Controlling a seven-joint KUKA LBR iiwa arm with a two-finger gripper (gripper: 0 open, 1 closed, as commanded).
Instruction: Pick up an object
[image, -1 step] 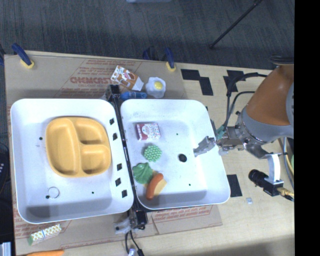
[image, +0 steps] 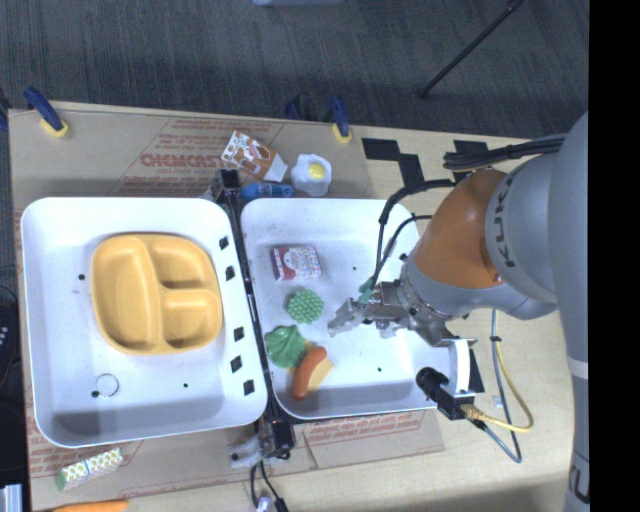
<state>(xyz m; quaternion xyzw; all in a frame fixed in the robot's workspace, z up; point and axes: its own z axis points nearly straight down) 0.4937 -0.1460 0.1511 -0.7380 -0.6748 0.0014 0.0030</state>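
green bumpy ball (image: 305, 305) sits mid right bin (image: 330, 215), just left of the gripper (image: 345, 318), whose fingers look spread, holding nothing. bare white floor lies toward the bin's far edge.

Glossy yellow plastic tray (image: 155, 292) in a smooth matt white bin (image: 45, 300)

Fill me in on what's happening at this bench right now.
A grey KUKA arm with an orange band reaches in over the right bin, its tool low inside it, right beside a green bumpy ball. Nothing is visibly held. Nearby lie a small red and white carton, a leafy green toy and an orange carrot-like toy. The left bin holds a yellow divided tray.
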